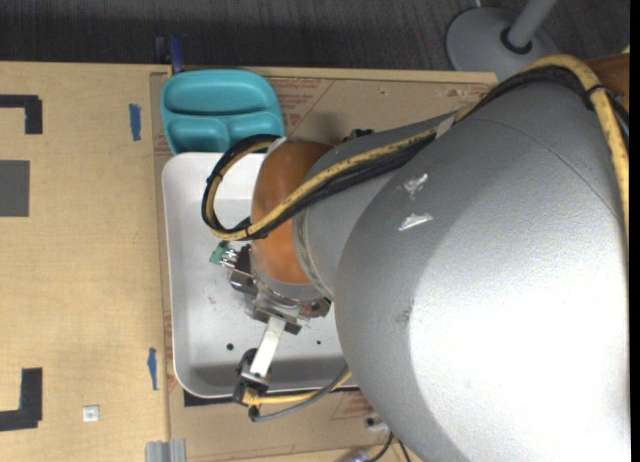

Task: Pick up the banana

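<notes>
Over the white bin [188,290], wrist low. The grey arm [480,280] reaches across from the right, its orange band [282,205] angled down toward the bin floor. The gripper [252,288] sits beneath the wrist, close above the floor near the bin's middle. Wide or narrow, I cannot tell, because the wrist covers it from this angle. I can make out nothing held.

Banana: I cannot tell where it lies. Most likely it is hidden under the arm's bulk, which covers the right part of this bin and all beyond it. The bare floor left of the wrist carries a few dark specks.

A teal moulded tray [220,110] lies at the bin's far end, overlapping the rim, well apart from the gripper. The tan bench [80,250] is to the left, with a blue tape mark [136,122] near the bin's corner.

Step in hand, by my reading: the descent or the close on the fruit. To do it well:
- Come straight down.
- Take the banana across its narrow width near the middle of its curve, not along its length.
- Stop short of pressing into the floor.
- Close gently enough not to bruise, firmly enough that it cannot roll out.
- Lift straight up, clear of the bin wall, before any sideways travel.

Risk: a blind close on nothing.
</notes>
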Controlling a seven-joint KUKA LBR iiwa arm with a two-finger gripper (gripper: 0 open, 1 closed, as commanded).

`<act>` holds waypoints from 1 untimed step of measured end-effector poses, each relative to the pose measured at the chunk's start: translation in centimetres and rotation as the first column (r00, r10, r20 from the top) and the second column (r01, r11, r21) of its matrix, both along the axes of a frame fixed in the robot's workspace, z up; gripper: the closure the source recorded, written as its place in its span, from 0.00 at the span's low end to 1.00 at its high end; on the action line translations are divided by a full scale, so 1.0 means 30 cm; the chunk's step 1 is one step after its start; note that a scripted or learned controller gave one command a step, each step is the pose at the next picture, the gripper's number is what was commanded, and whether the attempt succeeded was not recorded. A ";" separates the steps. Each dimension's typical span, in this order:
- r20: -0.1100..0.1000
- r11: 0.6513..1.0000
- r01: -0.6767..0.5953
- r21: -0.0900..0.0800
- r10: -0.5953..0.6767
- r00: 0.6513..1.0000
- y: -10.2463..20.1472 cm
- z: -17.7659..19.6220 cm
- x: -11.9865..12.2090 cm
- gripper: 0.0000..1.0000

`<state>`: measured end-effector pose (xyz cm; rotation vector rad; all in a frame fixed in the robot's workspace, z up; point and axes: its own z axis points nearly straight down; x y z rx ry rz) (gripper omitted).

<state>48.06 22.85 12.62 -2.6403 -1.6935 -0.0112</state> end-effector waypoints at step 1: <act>0.000 1.000 -0.001 0.001 0.001 1.000 0.003 0.034 0.001 1.00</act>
